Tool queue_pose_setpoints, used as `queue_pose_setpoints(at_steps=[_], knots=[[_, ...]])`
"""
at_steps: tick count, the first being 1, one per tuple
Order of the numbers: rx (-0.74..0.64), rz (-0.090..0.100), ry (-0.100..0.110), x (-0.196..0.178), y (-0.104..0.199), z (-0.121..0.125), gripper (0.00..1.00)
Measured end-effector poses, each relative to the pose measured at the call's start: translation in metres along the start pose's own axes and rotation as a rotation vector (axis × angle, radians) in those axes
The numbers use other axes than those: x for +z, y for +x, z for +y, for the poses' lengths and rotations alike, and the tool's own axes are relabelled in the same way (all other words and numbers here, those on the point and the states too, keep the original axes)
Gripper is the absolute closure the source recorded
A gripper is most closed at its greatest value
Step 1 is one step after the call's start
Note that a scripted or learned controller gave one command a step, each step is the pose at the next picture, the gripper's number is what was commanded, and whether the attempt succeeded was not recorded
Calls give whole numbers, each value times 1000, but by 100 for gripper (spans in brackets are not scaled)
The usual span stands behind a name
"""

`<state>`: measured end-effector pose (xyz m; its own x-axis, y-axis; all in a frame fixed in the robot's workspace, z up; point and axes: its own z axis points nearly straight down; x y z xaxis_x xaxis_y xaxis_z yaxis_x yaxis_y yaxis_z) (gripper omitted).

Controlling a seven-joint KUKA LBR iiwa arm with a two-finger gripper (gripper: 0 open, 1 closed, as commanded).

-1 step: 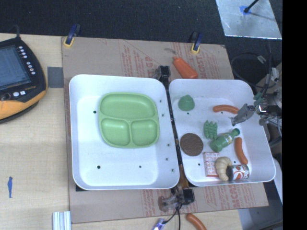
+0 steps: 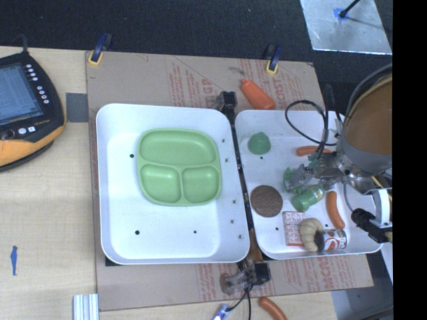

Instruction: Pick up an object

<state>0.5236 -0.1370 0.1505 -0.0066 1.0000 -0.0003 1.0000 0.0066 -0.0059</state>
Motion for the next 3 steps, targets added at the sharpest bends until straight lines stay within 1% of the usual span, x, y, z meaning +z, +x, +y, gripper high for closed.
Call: queue_pose_setpoints(at_steps=[1,2,3], knots=[[-1,-1,-2,56,-15,53,0],[-4,-3,-3,45,-16,54,100],[-4,-4,-2,46,-16,53,0]])
